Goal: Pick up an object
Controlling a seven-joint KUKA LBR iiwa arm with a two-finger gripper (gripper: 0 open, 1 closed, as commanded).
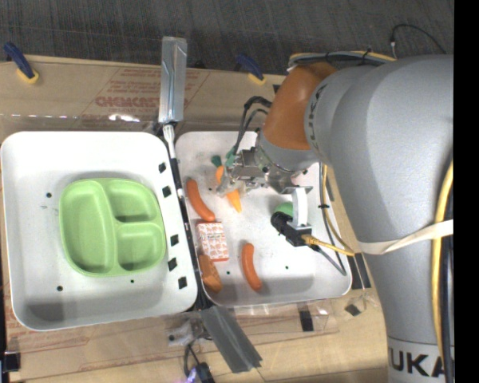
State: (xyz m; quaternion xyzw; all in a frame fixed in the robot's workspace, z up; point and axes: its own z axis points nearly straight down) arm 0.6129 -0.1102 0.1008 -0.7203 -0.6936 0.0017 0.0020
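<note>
Camera view puts my pincer (241, 174), grip state unclear, over a small carrot (234, 200) mid-frame; I could knock it aside.

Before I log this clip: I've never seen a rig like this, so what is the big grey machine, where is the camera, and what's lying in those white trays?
The big grey shape with the orange band is a robot arm, reaching in from the right. The single camera is fixed above the bench, looking down at a slant. At the arm's tip is its gripper, low over the upper part of the right bin; I cannot tell how its fingers stand, nor whether it holds anything.

The left bin holds a green divided tray. The right bin holds small toy-like items: an orange sausage shape near the divider, another lower down, a third against the bottom left wall, a small red-and-white packet, and a carrot-like piece just below the gripper. Something green peeks out beside the arm, too hidden to identify.
</note>
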